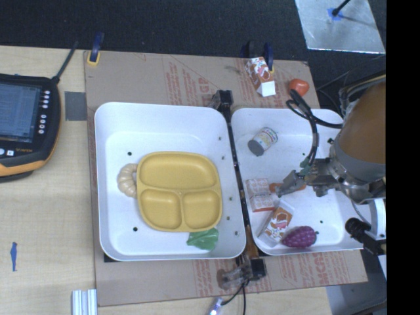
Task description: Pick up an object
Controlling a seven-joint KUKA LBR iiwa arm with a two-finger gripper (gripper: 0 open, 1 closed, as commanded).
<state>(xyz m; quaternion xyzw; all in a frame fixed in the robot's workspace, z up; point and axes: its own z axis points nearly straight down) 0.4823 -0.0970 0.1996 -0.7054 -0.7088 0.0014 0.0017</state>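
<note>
Where the arm reaches in from the right, the end effector [289, 186] sits low over the right bin [321, 120], its tips pointing left toward the bin's left wall; whether the tips are apart or together cannot be told, and nothing is seen between them.

Camera view, right bin contents:
- small can [263, 140], lying on its side in the upper left part, well apart from the end effector.
- flat packet [257, 186], against the left wall, just beside the end effector's tips.
- second flat packet with red print [262, 203], just below the first.
- small carton [278, 222], tilted, near the bottom edge.
- purple grape bunch [298, 237], touching or just beside the carton, at the bottom edge.

Left bin [111, 120] contents:
- yellow divided plate [178, 190], three compartments, lying flat near the middle.
- pale round item [126, 179], partly tucked under the plate's left edge.
- green item [203, 239], at the plate's lower right corner.

Outside the bins:
- brown cardboard sheet [164, 77] under both bins, on the counter [46, 241].
- small juice carton [260, 75] and a red round item [299, 85], on the cardboard above the right bin.
- orange-edged tablet controller [23, 125], at the left of the counter.
- blue mark [14, 255], at the counter's lower left.
</note>
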